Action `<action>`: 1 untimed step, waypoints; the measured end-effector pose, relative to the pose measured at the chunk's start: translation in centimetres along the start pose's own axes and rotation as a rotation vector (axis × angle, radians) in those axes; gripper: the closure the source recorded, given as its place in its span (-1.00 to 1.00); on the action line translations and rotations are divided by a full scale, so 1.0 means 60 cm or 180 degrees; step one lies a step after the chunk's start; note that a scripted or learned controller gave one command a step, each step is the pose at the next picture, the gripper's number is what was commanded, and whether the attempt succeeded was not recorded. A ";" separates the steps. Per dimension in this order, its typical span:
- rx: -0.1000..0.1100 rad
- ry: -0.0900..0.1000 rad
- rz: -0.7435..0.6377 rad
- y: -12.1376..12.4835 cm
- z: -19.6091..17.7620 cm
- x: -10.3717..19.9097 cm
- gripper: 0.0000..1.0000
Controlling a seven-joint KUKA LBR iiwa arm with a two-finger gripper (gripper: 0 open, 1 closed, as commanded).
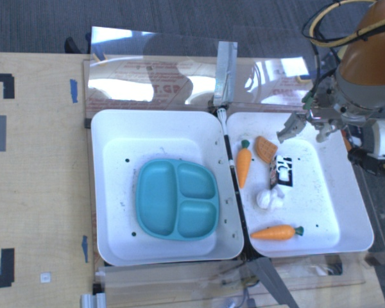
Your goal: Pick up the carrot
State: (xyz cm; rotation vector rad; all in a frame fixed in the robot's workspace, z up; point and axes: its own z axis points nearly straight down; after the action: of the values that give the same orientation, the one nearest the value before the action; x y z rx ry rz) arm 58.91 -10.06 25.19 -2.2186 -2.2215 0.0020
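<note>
Two carrots lie in the right bin (346, 223). One carrot (244, 163) lies lengthwise by the bin's left wall, green top toward the back. The other carrot (276, 233) lies crosswise near the front, green top to the right. My gripper (306, 129) hangs over the bin's back right part, well apart from both carrots. Its two fingers are spread open with nothing between them.
The right bin also holds a brown bread-like piece (265, 149), a black and white tag (283, 171) and a white lump (268, 199). In the left bin (109, 140) lies a teal divided plate (178, 199). A clear panel stands behind the bins.
</note>
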 end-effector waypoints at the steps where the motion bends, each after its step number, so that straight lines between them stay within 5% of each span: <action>1: -0.0029 -0.0018 -0.1096 0.035 -0.072 -0.077 -1.00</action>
State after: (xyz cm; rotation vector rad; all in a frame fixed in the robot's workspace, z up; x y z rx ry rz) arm 61.03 -14.67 29.50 -1.8112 -2.5769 -0.0024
